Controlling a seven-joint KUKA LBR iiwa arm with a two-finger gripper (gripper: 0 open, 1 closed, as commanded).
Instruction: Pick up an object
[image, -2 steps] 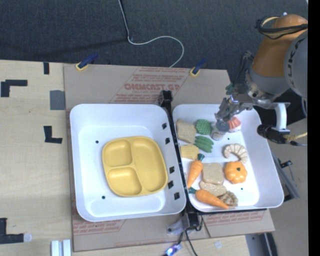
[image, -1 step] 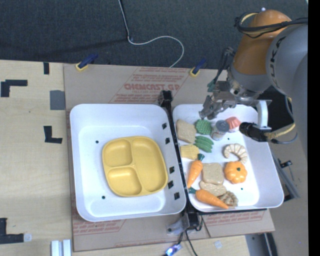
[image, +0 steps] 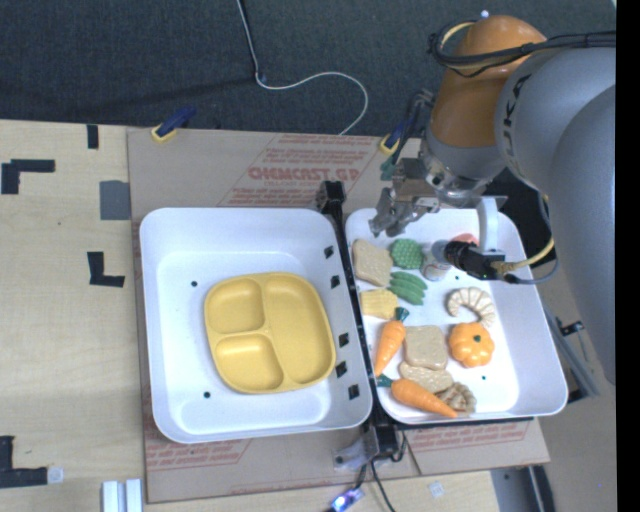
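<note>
Toy food pieces (image: 430, 345) crowd the right bin (image: 530, 340), end effector (image: 390, 222) hovering above with fingers spread, a yellow divided plate (image: 268, 332) in the left bin (image: 170, 300) on the cardboard-covered desk (image: 60, 330).

One fixed camera looks down aslant on both white bins (image: 160, 300), arm (image: 560, 110) entering right.

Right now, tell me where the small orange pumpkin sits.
The pumpkin lies in the right bin, toward its right side, just below the shrimp and right of a bread slice.
</note>
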